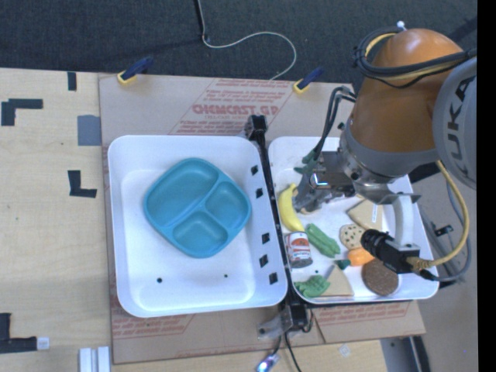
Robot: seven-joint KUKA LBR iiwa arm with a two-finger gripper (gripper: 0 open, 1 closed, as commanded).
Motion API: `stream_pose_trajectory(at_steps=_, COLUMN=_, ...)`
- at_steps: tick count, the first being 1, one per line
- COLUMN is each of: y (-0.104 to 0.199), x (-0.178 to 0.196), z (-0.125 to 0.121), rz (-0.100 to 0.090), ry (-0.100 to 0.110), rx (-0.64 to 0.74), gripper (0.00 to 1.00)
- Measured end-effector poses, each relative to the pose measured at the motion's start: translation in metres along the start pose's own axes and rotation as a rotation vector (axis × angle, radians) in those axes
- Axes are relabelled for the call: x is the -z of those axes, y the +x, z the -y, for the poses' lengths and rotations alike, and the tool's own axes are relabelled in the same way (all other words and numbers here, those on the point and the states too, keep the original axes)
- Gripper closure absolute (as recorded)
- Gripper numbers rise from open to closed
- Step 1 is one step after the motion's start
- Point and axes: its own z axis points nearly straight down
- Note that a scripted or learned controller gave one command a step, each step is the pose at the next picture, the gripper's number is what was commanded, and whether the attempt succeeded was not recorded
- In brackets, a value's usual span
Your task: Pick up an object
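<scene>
The right bin (298, 147) holds several toy foods: a yellow banana (289, 211) by its left wall, a green pea pod (322, 239), a small can with a red label (299, 249), a green leafy piece (313, 287), a holed cracker (351, 234), an orange piece (359, 257) and a brown round cookie (380, 278). My gripper (310, 194) hangs low over the bin's upper left part, just right of the banana. The wrist blocks the fingertips.
In the left bin (124, 169) lies a blue divided plate (198, 206). A black divider (267, 200) runs between the bins. The arm's grey and orange body (399, 91) covers the right bin's far corner. Cables trail over the bin's right side.
</scene>
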Motion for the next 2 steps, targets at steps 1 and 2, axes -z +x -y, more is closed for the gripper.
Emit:
stream_pose_trajectory(at_steps=1, y=-0.009, x=-0.045, z=0.002, rz=0.003, ry=0.013, rx=-0.007, gripper=1.00)
stream_pose_trajectory(at_steps=2, y=-0.004, x=-0.021, z=0.001, rz=0.001, ry=0.008, rx=-0.004, gripper=1.00)
